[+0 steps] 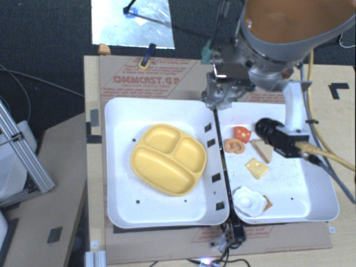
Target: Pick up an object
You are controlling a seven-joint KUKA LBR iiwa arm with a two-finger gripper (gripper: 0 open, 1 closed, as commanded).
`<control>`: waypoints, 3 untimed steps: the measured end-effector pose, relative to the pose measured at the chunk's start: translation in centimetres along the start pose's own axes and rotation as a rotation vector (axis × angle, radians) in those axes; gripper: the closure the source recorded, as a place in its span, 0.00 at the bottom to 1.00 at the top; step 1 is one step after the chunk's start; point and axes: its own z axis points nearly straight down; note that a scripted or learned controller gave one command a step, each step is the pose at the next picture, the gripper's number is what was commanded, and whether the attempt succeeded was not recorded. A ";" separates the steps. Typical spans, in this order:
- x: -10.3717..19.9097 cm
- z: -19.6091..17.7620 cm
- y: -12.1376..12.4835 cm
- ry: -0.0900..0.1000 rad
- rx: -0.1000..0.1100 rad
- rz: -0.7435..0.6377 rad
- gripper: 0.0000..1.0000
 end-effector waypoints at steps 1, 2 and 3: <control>-4.4 16.7 -0.2 -0.004 0.009 0.007 1.00; -4.2 15.3 -0.1 -0.002 0.003 0.005 1.00; -4.2 14.2 0.0 0.000 0.000 0.005 1.00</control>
